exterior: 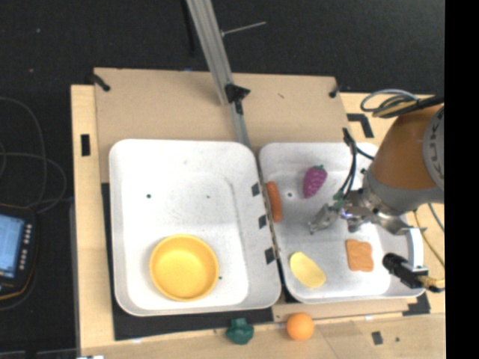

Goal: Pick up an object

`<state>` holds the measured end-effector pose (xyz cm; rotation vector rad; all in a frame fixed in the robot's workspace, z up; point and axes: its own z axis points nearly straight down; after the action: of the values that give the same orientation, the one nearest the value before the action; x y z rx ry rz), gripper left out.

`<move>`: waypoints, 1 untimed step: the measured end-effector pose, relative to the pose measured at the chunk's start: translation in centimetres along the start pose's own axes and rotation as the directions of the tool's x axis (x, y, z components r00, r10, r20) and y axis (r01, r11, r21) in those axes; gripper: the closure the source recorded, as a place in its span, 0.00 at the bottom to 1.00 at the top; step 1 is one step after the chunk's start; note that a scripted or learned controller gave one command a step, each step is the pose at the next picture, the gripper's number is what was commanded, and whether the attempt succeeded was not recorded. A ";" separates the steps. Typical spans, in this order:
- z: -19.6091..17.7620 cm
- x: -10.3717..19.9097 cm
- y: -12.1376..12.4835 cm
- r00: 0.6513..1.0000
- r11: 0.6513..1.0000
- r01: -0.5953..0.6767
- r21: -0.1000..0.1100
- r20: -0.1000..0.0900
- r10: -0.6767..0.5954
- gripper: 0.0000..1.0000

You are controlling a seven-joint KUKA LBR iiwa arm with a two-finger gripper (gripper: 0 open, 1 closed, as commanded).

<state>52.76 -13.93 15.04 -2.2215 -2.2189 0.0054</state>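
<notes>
The right bin (pixel 299 159) holds a purple berry-shaped toy (pixel 314 180) at the back. An orange sausage-shaped piece (pixel 274 200) lies along its left wall. A pale yellow oval piece (pixel 307 269) sits at the front, and an orange square piece (pixel 359 255) at the front right. My gripper (pixel 324 220) hangs over the middle of this bin, between the purple toy and the yellow piece and left of the orange square. The grey arm with its orange band (pixel 404 152) reaches in from the right and hides the bin's right side.
The left bin (pixel 179 170) has a yellow bowl (pixel 184 267) in its front half. On the bench in front of the bins lie a small green object (pixel 239 331) and an orange ball (pixel 299 325). A slanted metal post (pixel 213 43) rises behind the bins.
</notes>
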 end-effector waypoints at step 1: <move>5.1 -0.1 0.0 1.000 1.000 0.001 -0.003 0.001 -0.001 0.00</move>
<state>52.76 -14.05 9.89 -2.2230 -2.2216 0.0023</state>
